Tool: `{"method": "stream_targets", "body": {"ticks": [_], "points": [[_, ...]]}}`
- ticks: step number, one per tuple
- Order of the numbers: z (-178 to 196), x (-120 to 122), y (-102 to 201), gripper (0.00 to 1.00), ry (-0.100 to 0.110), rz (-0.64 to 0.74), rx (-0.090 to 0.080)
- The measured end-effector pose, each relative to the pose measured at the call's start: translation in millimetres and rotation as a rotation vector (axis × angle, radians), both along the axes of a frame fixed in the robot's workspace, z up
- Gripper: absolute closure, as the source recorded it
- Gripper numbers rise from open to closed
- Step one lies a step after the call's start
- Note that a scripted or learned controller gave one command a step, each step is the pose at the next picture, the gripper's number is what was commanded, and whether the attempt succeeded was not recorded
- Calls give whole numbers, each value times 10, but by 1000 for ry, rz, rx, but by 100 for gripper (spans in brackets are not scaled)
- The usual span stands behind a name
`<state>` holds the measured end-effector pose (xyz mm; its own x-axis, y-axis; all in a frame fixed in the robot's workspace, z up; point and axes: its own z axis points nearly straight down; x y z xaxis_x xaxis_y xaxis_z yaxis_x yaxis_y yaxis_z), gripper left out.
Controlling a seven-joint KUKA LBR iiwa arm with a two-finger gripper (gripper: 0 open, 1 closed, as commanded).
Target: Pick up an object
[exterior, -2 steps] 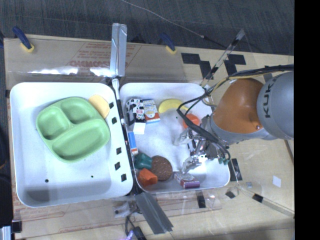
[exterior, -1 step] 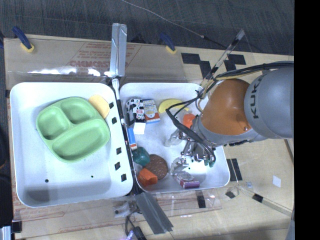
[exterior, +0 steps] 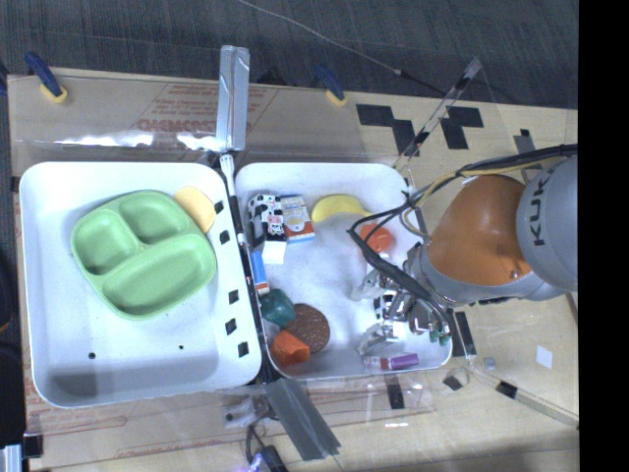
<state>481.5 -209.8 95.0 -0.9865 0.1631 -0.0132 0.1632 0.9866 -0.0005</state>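
Note:
My gripper (exterior: 378,315) hangs low over the right part of the right bin (exterior: 324,180), its metal fingers spread with nothing between them. A small purple-and-white tube (exterior: 393,361) lies just below it near the bin's front wall. An orange object (exterior: 377,237) sits just above the gripper, partly behind cables. Further left lie a yellow banana (exterior: 339,207), a black-and-white carton (exterior: 279,216), a brown disc (exterior: 311,326), a teal piece (exterior: 277,310) and an orange-red piece (exterior: 291,347).
The left bin (exterior: 59,382) holds a green divided plate (exterior: 145,252) and a yellow round object (exterior: 196,206) at its upper right. The arm's orange band (exterior: 479,229) overhangs the right bin's right wall. A divider with black clips runs between the bins.

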Motion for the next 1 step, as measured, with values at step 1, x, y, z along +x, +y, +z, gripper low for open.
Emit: {"method": "stream_targets", "body": {"ticks": [1], "points": [[-27, -30, 288, 0, 12, 25, 4]]}}
